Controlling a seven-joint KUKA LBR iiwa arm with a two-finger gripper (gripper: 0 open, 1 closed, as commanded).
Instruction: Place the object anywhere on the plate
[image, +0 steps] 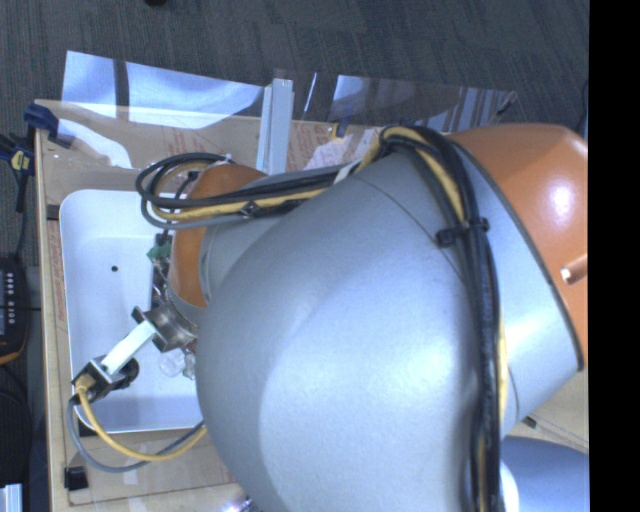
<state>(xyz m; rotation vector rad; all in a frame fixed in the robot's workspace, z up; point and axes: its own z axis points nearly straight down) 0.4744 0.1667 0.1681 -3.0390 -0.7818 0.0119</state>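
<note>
- The object is hidden from me. I cannot tell where it lies, because the big arm covers most of the bench.
- The white bin (100, 260) sits on the left. Its floor looks plain where I can see it (just one tiny dark dot).
- A small green bit (158, 252) peeks out at the bin's right side, right by the arm. It is too small to tell what it is.
- The gripper (172, 338) hangs low over that bin, just below the green bit. I cannot tell if it is open or closed, or if it holds anything.
- The grey arm (400, 330) covers the middle and the right.
- My guess: a thing that fits in this bin is small and light. It is best to take it by its middle, softly, in case it slips or breaks, then carry it to the plate.
</note>
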